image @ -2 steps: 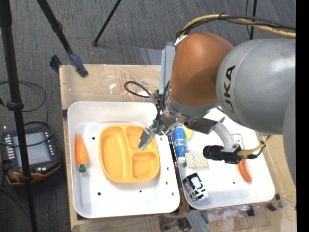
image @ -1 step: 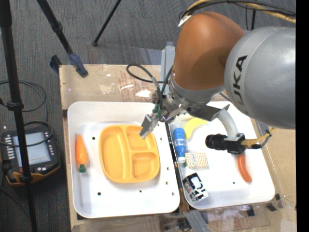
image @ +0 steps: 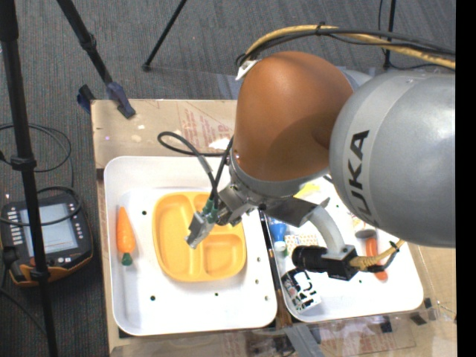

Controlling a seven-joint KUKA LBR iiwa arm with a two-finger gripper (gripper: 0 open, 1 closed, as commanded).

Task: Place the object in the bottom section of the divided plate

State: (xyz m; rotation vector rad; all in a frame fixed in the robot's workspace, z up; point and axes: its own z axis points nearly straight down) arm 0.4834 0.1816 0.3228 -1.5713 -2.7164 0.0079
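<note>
Gripper (image: 199, 233) over yellow divided plate (image: 172, 255), near centre where dividers meet. Finger opening: cannot tell, too small and blurred. Nothing visibly held. Orange carrot (image: 125, 233) lies in left bin (image: 134, 311), just left of plate, apart from it, green end toward bottom. Arm (image: 297, 125) covers much of right bin (image: 405, 292), clutter inside.

The bench (image: 160, 121) bears two white bins, left (image: 134, 171) and right (image: 405, 288), side by side.
</note>
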